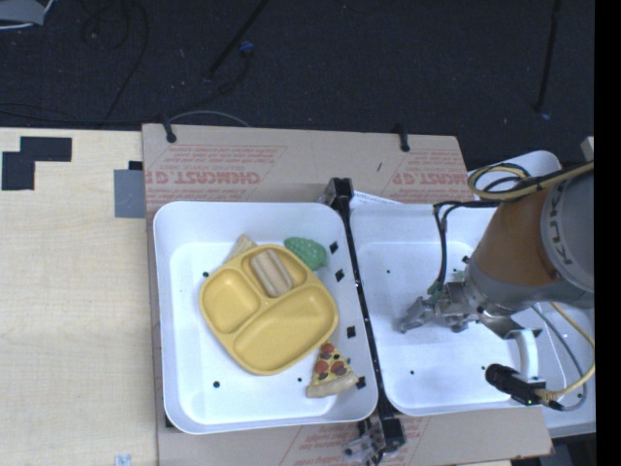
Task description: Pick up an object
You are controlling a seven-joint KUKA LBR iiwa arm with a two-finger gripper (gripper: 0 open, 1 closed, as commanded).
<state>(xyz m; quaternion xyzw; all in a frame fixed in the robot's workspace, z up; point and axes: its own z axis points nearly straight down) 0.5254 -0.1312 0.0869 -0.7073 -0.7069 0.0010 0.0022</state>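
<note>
Yellow divided plate point(269, 320) (hot dog point(272, 272) in one compartment) in left bin; gripper point(412, 320) state unclear.

Both bins are white, the left bin point(184, 357) and the right bin point(427, 377), each with small black dots on the floor. In the left one lies a yellow divided plate point(267, 318) that carries a tan hot dog bun point(273, 272). Beside it is a green leafy piece point(307, 251). The pizza slice point(331, 372) is beige with red spots. The cardboard point(291, 168) is brown with red letters. The counter point(68, 299) is pale wood with black and grey squares. The arm point(519, 250) is orange and grey, the hand point(427, 314) grey metal.
</note>
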